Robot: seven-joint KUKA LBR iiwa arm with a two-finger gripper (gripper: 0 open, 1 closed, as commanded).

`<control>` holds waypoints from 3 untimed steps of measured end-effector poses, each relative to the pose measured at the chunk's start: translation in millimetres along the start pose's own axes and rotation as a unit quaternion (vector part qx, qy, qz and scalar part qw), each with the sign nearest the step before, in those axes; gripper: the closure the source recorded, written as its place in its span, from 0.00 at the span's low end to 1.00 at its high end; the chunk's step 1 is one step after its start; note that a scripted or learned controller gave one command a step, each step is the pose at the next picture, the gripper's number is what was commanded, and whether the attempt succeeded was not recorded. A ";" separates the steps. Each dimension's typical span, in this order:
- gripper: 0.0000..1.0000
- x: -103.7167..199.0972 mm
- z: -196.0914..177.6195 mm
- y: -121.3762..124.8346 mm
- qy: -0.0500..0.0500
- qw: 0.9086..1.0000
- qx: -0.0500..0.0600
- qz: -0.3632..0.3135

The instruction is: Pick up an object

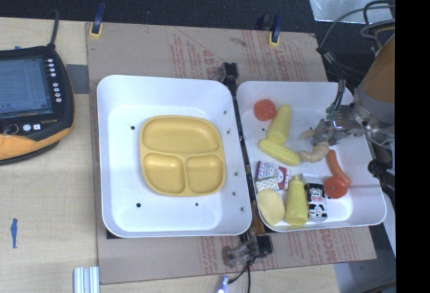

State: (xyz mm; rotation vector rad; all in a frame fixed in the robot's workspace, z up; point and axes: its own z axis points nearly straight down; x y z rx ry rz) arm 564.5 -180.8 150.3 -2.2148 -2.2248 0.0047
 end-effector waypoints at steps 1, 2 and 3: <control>1.00 34.7 58.2 40.6 -0.001 1.000 -0.001 -0.001; 1.00 103.4 -43.3 92.8 0.001 1.000 -0.002 0.000; 1.00 136.3 -103.6 -10.1 0.001 1.000 0.000 0.000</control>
